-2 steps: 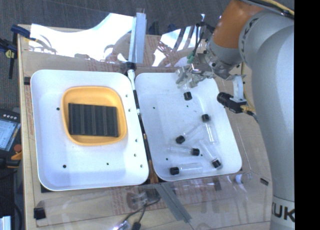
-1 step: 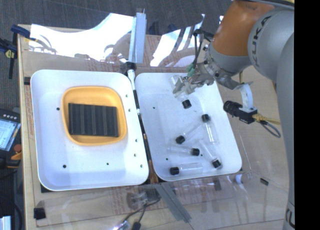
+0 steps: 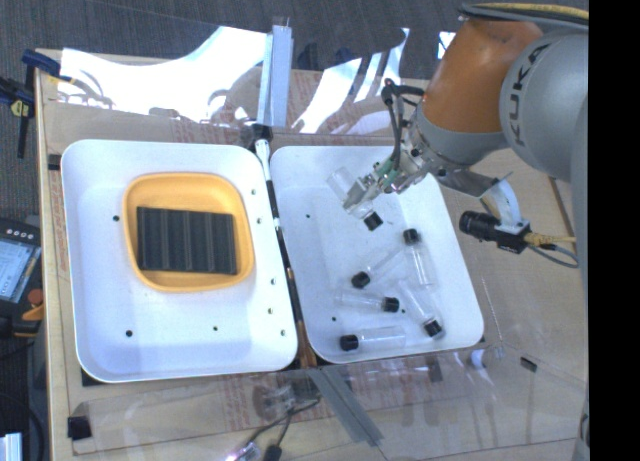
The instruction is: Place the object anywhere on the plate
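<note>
We see the grey arm (image 3: 520, 89) reaching over the right bin (image 3: 455, 279), where clear tubes with black caps lie scattered, while the yellow plate (image 3: 145, 199) sits in the left bin (image 3: 90, 319), well apart. The gripper (image 3: 375, 187) appears to be grasping one clear tube (image 3: 358, 195) near the bin's upper middle, its black cap (image 3: 372, 220) hanging just below the fingers. To do this well, we judge the tube needs lifting clear of the divider before crossing left.

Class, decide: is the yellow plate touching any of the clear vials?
Apart. The camera view shows the yellow plate in the left bin, while the clear vials all lie in the right bin across the divider.
</note>
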`<state>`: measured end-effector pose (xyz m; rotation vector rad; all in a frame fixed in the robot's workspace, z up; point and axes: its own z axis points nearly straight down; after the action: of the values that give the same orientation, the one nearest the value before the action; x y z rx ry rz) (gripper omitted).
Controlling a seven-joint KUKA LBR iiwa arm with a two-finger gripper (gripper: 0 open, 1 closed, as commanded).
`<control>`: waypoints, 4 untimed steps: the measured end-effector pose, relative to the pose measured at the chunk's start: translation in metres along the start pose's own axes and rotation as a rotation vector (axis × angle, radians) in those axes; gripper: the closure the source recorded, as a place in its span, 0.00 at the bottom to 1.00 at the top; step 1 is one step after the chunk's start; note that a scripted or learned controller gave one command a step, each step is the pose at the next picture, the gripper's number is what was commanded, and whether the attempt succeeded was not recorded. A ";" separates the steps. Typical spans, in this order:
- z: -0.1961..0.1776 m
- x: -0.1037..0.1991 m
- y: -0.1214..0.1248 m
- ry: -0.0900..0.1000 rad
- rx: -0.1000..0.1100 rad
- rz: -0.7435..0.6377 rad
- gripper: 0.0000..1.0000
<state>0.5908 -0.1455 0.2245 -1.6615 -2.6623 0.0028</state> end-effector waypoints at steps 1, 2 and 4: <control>-0.036 0.024 -0.006 -0.003 -0.003 -0.168 1.00; 0.011 0.032 0.016 0.000 0.000 -0.420 1.00; -0.005 0.067 0.019 0.000 0.000 -0.684 0.00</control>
<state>0.5784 -0.0767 0.2301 -0.6730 -3.0651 0.0013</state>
